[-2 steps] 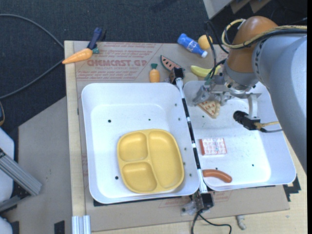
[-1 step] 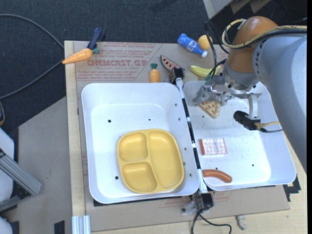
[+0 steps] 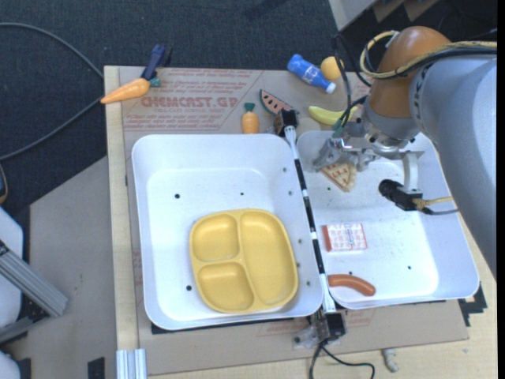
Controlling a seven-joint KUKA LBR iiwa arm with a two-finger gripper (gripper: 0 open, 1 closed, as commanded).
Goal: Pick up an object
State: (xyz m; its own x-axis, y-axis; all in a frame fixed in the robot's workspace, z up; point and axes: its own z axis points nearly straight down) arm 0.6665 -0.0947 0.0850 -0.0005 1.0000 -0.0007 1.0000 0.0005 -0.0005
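From above, we reach into the right bin's (image 3: 442, 279) far left corner, wrist low, because the waffle (image 3: 342, 175) lies there. Our gripper (image 3: 341, 158) sits right on it, but we cannot tell how it is set. A card (image 3: 346, 237) and sausage (image 3: 351, 284) wait nearer the front edge.

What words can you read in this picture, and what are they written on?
"CHEMCAST GP": big faded red letters on the brown board behind the bins.
Smaller red lines around it on the board: too blurred to read.
Red-and-white packet in the right bin: printed, but too small to read.
Blue bottle: its label is too small to read.
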